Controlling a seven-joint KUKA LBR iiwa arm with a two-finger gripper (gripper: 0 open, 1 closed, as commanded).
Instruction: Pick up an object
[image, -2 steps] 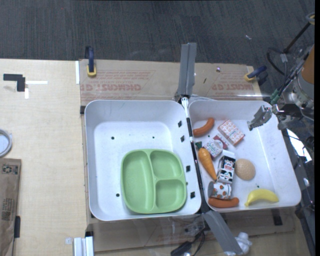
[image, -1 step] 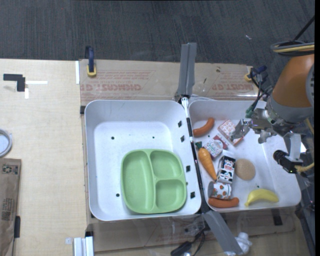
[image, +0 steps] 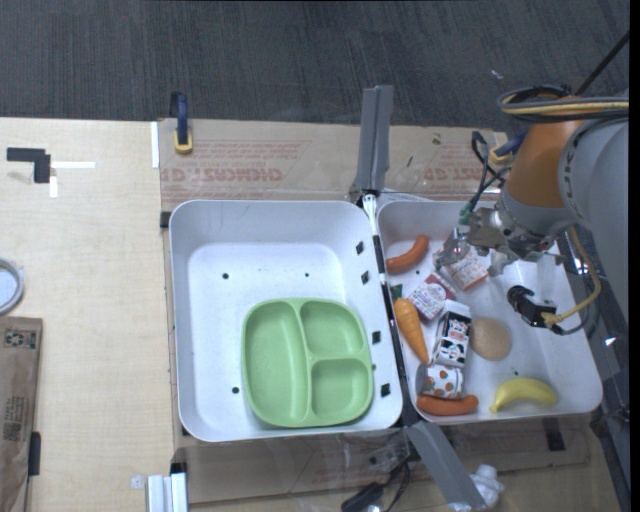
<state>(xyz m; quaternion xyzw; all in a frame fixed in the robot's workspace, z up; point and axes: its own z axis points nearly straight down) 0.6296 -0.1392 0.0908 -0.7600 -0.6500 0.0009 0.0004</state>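
Pale wooden bench (image: 80, 230) under two white bins. Near the lower edge of the right bin (image: 585, 385): a sausage (image: 447, 405) and a banana (image: 523, 393). Higher, a carrot (image: 411, 329), a milk carton (image: 453, 340) and a second sausage (image: 407, 254). At upper right, the gripper (image: 467, 247) — low over a red-and-white packet (image: 465, 269), lying just below it in frame and seemingly touching. Open or closed: cannot tell. Packet likely the target — no grasp visible yet.

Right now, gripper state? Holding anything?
Gripper: low in the right bin, over a red-and-white packet; open or closed cannot be told, no grasp visible.
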